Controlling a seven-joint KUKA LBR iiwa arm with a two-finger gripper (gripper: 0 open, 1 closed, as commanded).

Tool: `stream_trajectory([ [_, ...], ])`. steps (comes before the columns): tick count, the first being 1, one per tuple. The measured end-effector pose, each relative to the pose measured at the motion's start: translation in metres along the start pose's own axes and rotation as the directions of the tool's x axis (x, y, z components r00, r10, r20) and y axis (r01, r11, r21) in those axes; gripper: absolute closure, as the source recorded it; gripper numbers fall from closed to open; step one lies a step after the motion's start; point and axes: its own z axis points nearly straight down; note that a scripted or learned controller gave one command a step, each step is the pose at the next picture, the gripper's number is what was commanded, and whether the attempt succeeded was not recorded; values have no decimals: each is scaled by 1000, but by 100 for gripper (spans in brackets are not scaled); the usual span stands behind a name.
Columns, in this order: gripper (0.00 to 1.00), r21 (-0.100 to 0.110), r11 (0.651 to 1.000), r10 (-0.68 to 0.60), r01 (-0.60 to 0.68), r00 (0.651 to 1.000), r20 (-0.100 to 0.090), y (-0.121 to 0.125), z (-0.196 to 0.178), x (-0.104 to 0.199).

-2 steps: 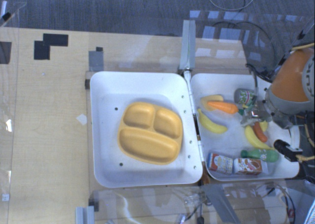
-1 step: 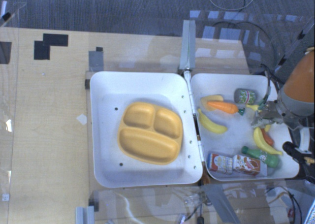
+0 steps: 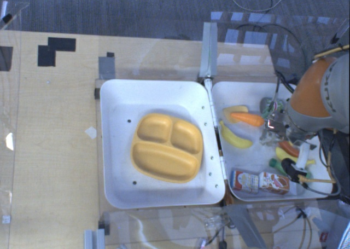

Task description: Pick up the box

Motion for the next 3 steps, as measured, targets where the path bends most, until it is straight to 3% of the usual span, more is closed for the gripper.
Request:
stream_trajectory([
  [1, 100, 0, 1000, 30, -30, 1000, 3, -1, 0, -59],
  [2, 100, 9, 999, 42, -42, 999, 1, 0, -2, -30],
  [3, 100, -1, 1000, 17, -17, 1000, -3, -76, -2, 29],
])
